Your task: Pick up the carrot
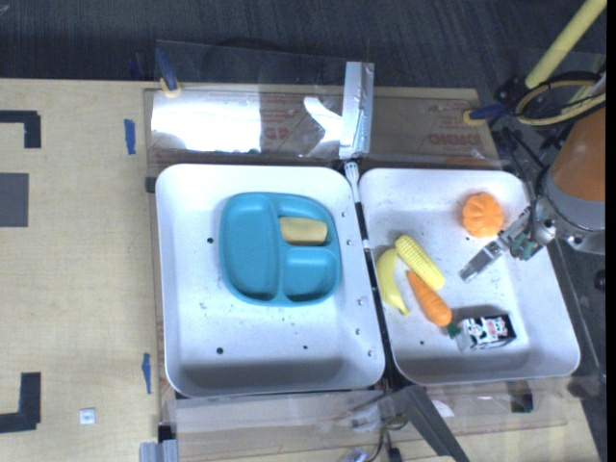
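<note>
The carrot (430, 299) is orange and lies slanted in the right bin (539, 354), near its middle front. One end of it sits by a yellow corn cob (420, 261); the other is close to a small black and white carton (486, 330). My gripper (477, 263) hangs over the right bin, up and to the right of the carrot, apart from it, with nothing seen in it. The arm's orange band (585, 166) is at the right edge.
A yellow banana (392, 282) lies along the right bin's left wall. An orange round fruit (483, 214) sits at the back of that bin. The left bin (192, 335) holds a blue divided plate (260, 248) with a yellow piece (304, 231) on it.
</note>
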Robot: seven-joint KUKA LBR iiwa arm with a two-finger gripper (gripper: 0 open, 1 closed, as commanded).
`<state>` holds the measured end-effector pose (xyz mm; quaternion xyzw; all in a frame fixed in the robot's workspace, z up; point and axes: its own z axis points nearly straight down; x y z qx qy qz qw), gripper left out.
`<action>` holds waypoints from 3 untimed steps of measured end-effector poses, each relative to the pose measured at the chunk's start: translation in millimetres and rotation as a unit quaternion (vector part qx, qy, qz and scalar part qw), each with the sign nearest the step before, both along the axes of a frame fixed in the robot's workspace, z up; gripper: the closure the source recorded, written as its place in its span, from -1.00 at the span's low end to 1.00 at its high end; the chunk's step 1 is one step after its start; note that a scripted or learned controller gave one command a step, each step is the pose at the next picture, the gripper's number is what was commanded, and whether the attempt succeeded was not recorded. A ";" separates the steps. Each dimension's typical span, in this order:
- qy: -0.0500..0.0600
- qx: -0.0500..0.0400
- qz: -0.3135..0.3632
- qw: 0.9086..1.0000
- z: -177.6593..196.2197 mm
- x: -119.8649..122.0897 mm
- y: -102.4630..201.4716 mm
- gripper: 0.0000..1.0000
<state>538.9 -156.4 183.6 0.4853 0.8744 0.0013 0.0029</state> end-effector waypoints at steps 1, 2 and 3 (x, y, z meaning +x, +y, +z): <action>0.000 -0.001 0.128 0.992 -96.1 -35.5 57.5 -1.00; -0.005 -0.001 0.127 0.992 -84.2 -32.9 57.7 1.00; -0.001 0.000 0.071 0.998 4.4 28.2 77.7 1.00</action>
